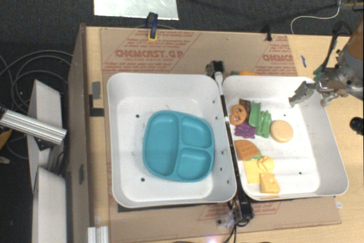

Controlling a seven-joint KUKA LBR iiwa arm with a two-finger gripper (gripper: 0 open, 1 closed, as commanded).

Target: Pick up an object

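Observation:
In the right bin (324,145) lie several toy foods: a brown pretzel (238,114), a green piece (260,119), purple grapes (245,131), a round beige bun (281,131), a brown bread slice (247,149), a yellow piece (264,164) and an orange-yellow cheese block (269,183). My gripper (311,95) hangs over the bin's far right part, above and to the right of the bun. Its two fingers stand apart, open, with nothing between them.
The left bin (128,122) holds a blue divided plate (178,145). Both bins rest on a cardboard sheet (170,51). A black divider clip (216,69) sits at the far end of the seam between the bins. Cables lie on the floor at the left.

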